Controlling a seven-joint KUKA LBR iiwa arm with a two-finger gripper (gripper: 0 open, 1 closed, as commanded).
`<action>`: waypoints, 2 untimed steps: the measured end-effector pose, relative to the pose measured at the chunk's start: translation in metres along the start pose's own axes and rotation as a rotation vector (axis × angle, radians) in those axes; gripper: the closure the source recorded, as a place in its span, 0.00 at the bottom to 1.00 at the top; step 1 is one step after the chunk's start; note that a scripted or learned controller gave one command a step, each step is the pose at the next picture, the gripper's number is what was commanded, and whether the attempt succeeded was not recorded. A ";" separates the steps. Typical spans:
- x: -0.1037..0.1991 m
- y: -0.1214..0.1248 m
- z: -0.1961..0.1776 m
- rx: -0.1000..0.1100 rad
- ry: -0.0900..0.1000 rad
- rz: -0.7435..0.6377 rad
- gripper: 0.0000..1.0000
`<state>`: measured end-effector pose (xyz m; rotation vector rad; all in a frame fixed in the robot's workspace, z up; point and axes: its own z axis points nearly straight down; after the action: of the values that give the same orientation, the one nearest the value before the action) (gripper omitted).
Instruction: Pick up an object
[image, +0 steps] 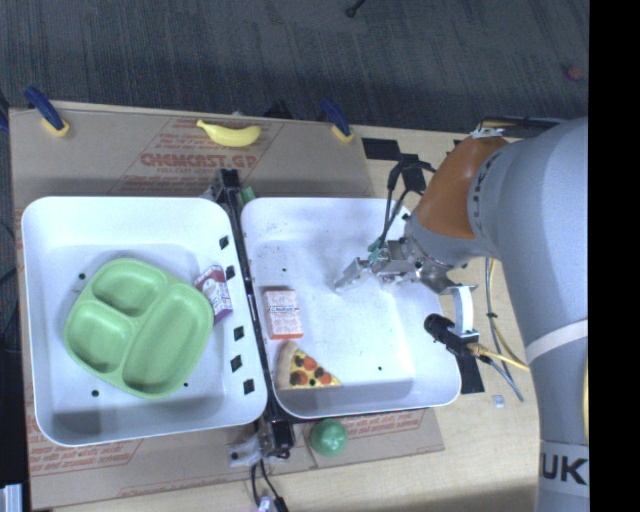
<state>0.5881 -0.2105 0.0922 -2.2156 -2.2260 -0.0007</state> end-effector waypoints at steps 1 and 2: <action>0.000 0.000 -0.010 0.001 0.001 -0.003 1.00; -0.001 -0.094 -0.110 0.001 -0.001 0.001 1.00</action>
<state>0.4945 -0.2116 0.2018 -2.2166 -2.2251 0.0007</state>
